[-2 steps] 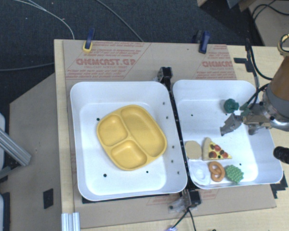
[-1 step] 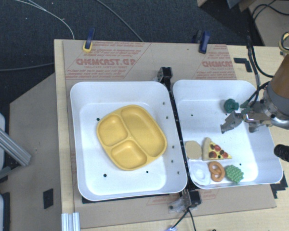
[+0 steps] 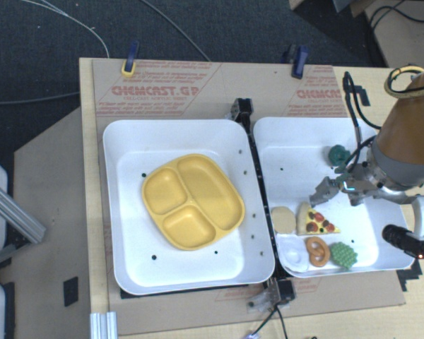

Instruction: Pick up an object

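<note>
So the bench has two shallow white plastic bins side by side on a brown cardboard sheet printed with red lettering. The left bin [image 3: 120, 210] holds one thing: a yellow plastic divided plate [image 3: 192, 200] with three compartments, sitting roughly in the middle and turned at a bit of an angle.

The right bin [image 3: 297, 136] is where the small stuff is. Down at its near end there's a little cluster of toy food — a pale beige bread-like piece [image 3: 284, 219] on the left, a toy pizza slice [image 3: 318, 222] with red toppings just to its right, then a brown pretzel [image 3: 316, 251] nearer the camera and a green leafy broccoli-like piece [image 3: 343, 254] right beside the pretzel. A small teal rounded object [image 3: 337, 154] sits apart from these, toward the far right of the bin.

The grey arm with the orange band comes in from the right, and its gripper [image 3: 327, 191] hangs over the right bin, just to the far side of the pizza slice and between that cluster and the teal object. The metal fingers [image 3: 318, 195] point left and look spread a little — nothing is visible between them, so it isn't holding any of the toys.

A black clamp [image 3: 242, 109] sits at the far end where the two bins meet.
</note>
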Tool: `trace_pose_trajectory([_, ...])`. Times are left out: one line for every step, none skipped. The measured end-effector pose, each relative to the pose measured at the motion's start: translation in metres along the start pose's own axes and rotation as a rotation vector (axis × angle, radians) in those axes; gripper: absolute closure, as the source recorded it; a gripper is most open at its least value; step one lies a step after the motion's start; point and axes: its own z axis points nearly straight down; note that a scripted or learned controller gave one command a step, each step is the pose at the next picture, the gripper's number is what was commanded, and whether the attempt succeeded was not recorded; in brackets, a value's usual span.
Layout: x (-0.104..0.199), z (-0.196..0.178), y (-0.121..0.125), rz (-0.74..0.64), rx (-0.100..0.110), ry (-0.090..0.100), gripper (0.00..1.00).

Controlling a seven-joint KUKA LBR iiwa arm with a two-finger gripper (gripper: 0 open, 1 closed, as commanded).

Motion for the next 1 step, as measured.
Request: trace_pose_trajectory([-0.0061,0.0508,0.0058,0.002,0.0,0.0,0.0])
